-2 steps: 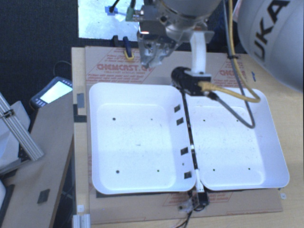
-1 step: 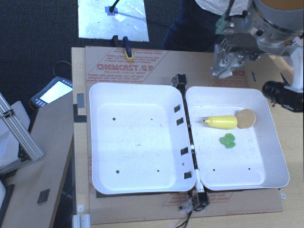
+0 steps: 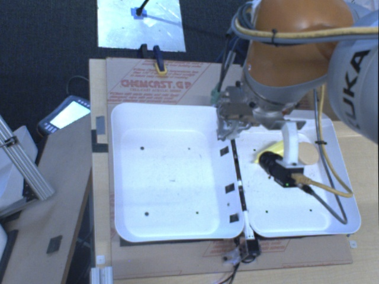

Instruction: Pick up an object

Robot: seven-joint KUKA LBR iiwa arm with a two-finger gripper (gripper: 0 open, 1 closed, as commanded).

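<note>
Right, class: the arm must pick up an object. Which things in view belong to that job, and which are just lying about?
Belong to the job:
claw
yellow object and tan disc, both in the right bin

Just lying about:
left bin
cardboard sheet
yellow clamp
shiny metal plate
screen device

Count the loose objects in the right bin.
2. A yellow piece lies near the right bin's middle; a tan disc sits just right of it. Both are partly covered by the arm, which may hide more.
</note>
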